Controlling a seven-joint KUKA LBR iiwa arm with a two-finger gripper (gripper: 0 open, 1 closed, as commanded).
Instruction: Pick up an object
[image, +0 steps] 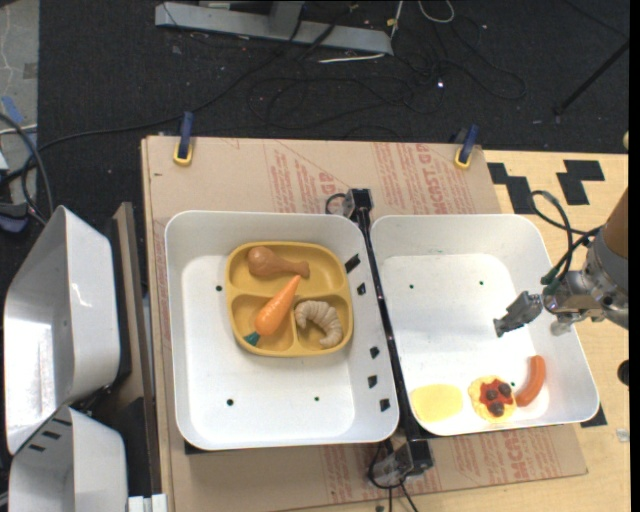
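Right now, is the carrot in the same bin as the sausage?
No, the carrot lies on the yellow plate in the left bin, while the sausage lies in the right bin.

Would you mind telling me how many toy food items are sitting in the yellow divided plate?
3. A drumstick lies in the plate's top compartment, a carrot slants across the lower-left one, and a pale shrimp curls in the lower-right one. Nothing appears hidden.
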